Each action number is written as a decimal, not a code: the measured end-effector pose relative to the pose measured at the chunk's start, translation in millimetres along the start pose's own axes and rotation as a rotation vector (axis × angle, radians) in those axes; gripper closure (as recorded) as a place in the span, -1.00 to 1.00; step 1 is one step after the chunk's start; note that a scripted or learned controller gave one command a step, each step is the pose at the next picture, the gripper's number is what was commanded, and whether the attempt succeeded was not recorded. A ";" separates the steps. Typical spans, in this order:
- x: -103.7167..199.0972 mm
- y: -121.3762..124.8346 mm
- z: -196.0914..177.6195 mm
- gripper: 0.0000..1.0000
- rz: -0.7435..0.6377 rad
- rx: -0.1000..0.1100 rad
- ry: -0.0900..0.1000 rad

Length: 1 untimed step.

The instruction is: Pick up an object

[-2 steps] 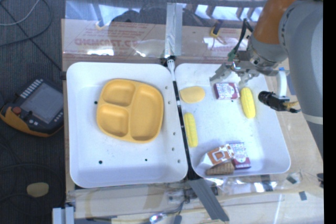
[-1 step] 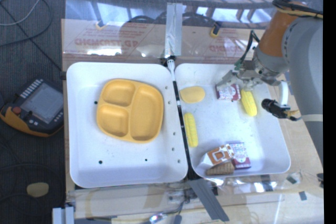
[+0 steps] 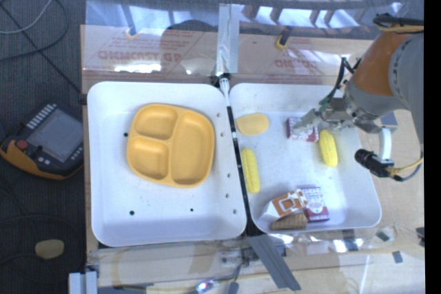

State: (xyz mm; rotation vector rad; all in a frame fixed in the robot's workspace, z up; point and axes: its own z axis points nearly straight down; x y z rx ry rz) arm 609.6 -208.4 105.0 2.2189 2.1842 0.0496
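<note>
dark grey carpet surrounds a bench bearing two shallow white bins side by side. the left bin [image 3: 110, 217] holds one yellow divided plate [image 3: 171, 144] with three compartments. the right bin [image 3: 365, 206] holds two corn cobs, one along the left wall [image 3: 250, 169] and one near the gripper [image 3: 329, 149]; one pale yellow disc [image 3: 252, 124]; one small red and white packet [image 3: 302, 129]; and one pile of snack packets [image 3: 300, 207] at the front. the arm [image 3: 386, 76] reaches in from the right, its gripper [image 3: 329, 113] low between the red packet and the nearer cob. finger state: cannot tell. printed labels are too small to read. one handheld pendant [image 3: 47, 141] lies on the carpet.
</note>
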 end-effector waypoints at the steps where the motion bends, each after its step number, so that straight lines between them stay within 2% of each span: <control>1: -1.2 -10.5 -0.9 -1.00 -0.097 -0.005 -0.006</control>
